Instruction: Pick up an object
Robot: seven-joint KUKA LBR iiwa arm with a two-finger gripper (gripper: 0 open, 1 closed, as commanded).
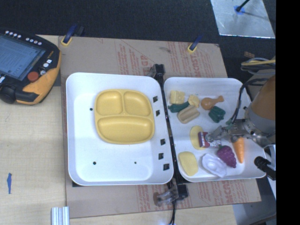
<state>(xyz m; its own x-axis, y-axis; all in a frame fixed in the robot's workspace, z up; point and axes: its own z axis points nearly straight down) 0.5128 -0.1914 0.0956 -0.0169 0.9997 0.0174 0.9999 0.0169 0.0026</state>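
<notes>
Arm reaching from right, claw low over right bin (grip state unclear)

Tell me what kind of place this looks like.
Probably a robotics lab test bench: two white bins on cardboard, a control tablet at the edge, and toy food set out for grasping.

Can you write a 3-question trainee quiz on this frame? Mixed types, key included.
1. True or false: the yellow divided plate lies in the left bin.
2. The carrot lies in which bin?
3. The gripper sits nearest: A) the purple grapes B) the drumstick C) the teach pendant

Key: 1 true; 2 the right bin; 3 A.
</notes>
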